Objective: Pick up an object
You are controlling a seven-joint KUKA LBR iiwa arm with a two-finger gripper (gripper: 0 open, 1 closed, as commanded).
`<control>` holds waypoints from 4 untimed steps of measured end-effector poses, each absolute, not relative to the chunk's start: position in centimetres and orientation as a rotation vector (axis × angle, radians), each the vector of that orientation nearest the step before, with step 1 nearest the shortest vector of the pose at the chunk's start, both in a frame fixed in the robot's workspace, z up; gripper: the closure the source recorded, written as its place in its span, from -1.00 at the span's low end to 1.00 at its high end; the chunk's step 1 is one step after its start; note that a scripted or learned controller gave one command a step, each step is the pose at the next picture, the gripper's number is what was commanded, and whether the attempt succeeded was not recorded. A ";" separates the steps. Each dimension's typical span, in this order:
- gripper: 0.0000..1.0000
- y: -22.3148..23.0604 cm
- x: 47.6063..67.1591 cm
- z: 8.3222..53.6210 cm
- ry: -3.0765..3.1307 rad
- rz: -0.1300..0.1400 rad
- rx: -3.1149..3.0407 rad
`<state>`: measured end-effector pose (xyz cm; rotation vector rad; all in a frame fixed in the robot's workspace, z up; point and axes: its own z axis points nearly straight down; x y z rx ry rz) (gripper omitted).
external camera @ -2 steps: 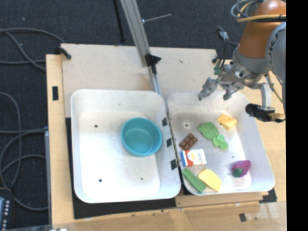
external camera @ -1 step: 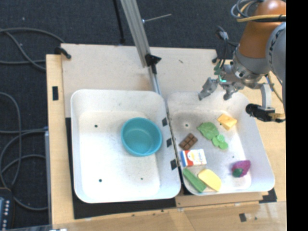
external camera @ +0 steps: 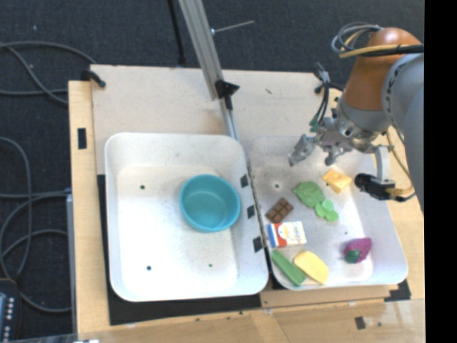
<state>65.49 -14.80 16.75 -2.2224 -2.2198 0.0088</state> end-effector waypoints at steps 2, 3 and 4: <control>-1.00 -14.8 64.8 10.0 -2.219 0.007 -2.226; 1.00 -14.8 64.9 11.3 -2.220 0.000 -2.230; 1.00 -14.1 64.5 17.2 -2.225 -0.007 -2.224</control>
